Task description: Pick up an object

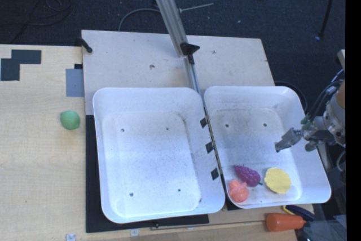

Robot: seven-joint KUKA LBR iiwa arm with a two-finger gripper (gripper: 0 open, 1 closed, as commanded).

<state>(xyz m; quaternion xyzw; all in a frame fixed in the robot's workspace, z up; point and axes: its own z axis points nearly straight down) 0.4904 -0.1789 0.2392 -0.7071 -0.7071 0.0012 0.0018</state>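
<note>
Right bin (248, 100) has purple grapes (247, 175), an orange fruit (238, 191) and a yellow disc (277, 180) along its near edge. The gripper (294, 140) hangs above them, empty, fingers apart.

Grey metal hand (294, 140), dark cables

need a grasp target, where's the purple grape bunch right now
In the camera view the purple grape bunch lies near the front edge of the right bin, between the orange-pink piece and the yellow disc.
</note>
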